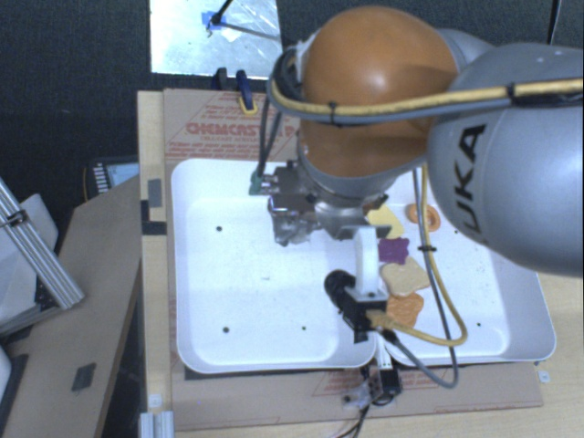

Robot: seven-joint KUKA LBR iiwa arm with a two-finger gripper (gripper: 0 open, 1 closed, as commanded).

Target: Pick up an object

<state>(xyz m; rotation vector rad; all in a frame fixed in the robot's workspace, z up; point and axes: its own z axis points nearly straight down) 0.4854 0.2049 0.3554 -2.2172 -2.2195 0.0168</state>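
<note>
The big grey arm [511, 162] reaches in from the right, and its round orange band [379, 71] sits high over the middle of the bench. Under the band hangs the claw [297, 215], a lump of grey metal. It is over the back of the left bin [228, 272], close to the wall where the 2 bins meet. The claw is seen from above and the arm hides a lot of it, so I cannot tell if it is wide or narrow. I cannot see anything held in it.

The things to pick up are in the right bin [511, 308], on its left side. There are 5 small flat pieces. A yellow piece [385, 217] and a round orange piece [422, 214] lie at the back, near each other. A purple piece [394, 250] lies just in front of the yellow one. A tan piece [406, 278] touches the purple one. A darker orange piece [404, 310] lies at the front, touching the tan one. All 5 lie to the right of the claw, apart from it.

A yellow cable [438, 281] hangs from the arm and loops over the right bin. A brown card with red letters [210, 128] lies under both bins.
</note>
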